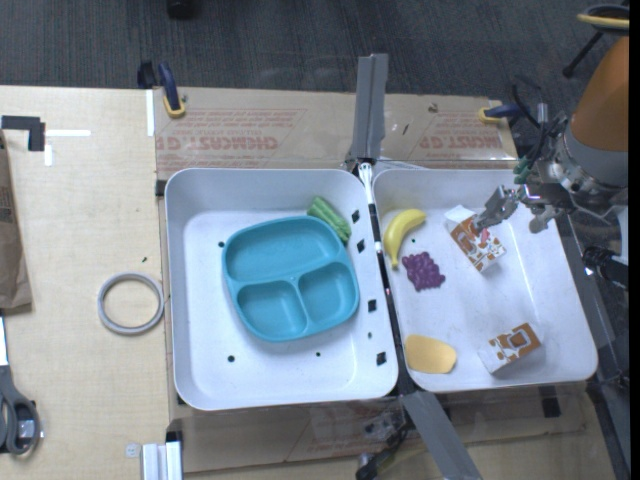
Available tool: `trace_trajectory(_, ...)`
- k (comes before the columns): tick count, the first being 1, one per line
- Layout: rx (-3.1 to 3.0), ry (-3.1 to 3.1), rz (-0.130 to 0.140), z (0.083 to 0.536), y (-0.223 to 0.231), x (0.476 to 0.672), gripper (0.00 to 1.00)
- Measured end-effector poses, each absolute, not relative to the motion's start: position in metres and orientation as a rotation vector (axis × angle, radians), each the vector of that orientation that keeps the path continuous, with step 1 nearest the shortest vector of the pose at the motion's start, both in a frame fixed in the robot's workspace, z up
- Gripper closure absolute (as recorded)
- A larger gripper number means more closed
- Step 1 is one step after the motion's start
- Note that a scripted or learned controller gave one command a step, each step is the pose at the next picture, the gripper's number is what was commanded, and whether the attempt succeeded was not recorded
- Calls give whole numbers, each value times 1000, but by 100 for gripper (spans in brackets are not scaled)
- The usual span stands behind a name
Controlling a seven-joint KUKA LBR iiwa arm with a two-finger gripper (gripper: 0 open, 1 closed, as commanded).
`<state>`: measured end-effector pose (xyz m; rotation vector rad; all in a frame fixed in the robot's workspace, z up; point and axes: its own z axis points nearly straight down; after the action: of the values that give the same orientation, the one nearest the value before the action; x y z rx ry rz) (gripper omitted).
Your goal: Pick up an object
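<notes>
My gripper (519,215) hangs over the upper right part of the right bin (560,308), fingers spread open with nothing between them. Its left finger (495,209) reaches down to the top edge of a small orange-and-white carton (479,245) lying tilted on the bin floor. Left of the carton lie a yellow banana (401,231) and a bunch of purple grapes (424,270). A second small carton (515,346) rests near the bin's lower right corner, and a flat yellow-orange piece (431,354) sits at the bin's front left.
The left bin (190,298) holds a blue divided plate (290,278) with a green item (329,217) at its upper right rim. A grey divider post (370,108) stands between the bins. A ring (130,301) lies on the bench at left.
</notes>
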<state>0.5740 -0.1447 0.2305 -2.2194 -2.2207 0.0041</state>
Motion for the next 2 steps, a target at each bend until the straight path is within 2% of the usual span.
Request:
trace_trajectory(1,-2452,-1965,2,104,-155,601,0)
trace_trajectory(2,-2000,-2430,-3,95,-107,604,0)
